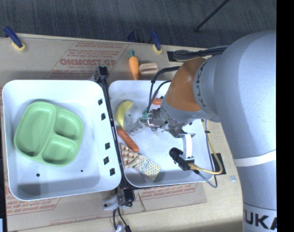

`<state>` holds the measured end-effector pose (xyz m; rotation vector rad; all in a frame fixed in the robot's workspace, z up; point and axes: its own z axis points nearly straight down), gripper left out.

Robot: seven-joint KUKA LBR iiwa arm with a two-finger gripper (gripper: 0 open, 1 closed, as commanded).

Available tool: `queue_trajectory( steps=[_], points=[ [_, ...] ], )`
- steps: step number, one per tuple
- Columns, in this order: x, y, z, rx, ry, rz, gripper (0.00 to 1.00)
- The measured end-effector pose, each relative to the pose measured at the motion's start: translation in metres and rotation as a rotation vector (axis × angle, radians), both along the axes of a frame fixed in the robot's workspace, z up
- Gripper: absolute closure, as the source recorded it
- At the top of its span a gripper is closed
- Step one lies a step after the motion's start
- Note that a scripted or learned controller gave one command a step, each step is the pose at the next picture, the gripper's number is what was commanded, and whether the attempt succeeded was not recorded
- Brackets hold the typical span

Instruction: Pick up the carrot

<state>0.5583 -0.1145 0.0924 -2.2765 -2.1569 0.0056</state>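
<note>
The carrot (133,66), orange with a green top, lies on the brown cardboard just behind the right bin's far rim, outside both bins. My gripper (139,125) is low inside the right bin (195,144), near its middle left. It sits between a yellow banana (122,112) and a red sausage (128,139), well in front of the carrot. I see nothing held in it. The arm's wrist and orange band cover the bin's far right part.
A tan block (148,69) lies right beside the carrot. A waffle piece (129,156) and a patterned pouch (148,167) sit at the right bin's near edge. A green divided plate (48,133) rests in the left bin (21,178). Blue clamps (156,42) hold the cardboard's far edge.
</note>
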Motion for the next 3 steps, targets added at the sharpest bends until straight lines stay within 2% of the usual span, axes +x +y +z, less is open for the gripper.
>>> queue_trajectory(
  steps=[1, 2, 3],
  points=[
    [-0.005, -0.071, 0.053, -0.001, -0.005, 0.345, 0.00],
    [0.058, -0.045, 0.009, 0.000, -0.005, 0.126, 0.00],
    [0.098, -0.006, 0.000, -0.001, -0.004, -0.174, 0.00]
  ],
)
